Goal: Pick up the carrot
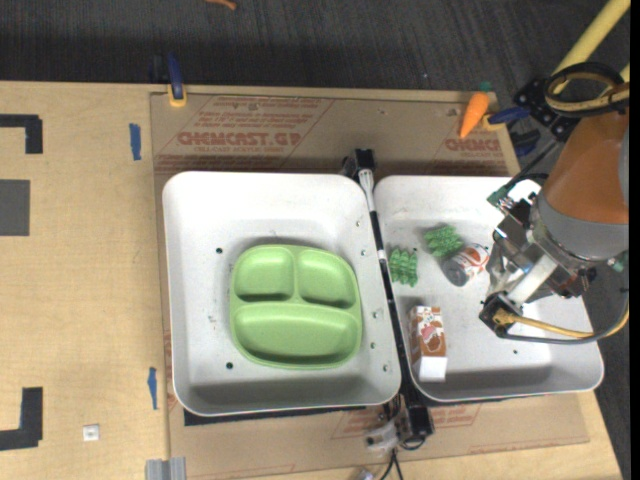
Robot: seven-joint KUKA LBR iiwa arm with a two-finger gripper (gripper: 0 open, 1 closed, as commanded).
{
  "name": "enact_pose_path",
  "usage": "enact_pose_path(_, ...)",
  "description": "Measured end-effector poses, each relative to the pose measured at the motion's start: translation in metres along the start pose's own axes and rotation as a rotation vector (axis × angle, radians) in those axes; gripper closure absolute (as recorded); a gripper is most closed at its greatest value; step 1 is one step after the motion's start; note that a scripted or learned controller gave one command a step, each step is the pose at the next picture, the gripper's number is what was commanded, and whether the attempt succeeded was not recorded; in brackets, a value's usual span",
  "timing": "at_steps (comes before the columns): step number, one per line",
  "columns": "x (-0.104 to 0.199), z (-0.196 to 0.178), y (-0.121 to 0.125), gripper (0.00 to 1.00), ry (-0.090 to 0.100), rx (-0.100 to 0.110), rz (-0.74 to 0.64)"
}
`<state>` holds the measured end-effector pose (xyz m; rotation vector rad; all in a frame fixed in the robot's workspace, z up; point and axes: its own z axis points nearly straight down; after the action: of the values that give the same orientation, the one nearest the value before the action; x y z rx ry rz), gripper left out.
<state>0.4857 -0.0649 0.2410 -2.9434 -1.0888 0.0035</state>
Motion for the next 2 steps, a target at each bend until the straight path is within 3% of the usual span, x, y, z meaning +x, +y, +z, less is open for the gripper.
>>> enact_pose_path(1, 0.001, -0.010, 0.000, 1.00, 0.000, 0.000, -0.001)
enact_pose_path(2, 0.083, -0.015, -0.068, 1.00, 0.001, -0.004, -0.310)
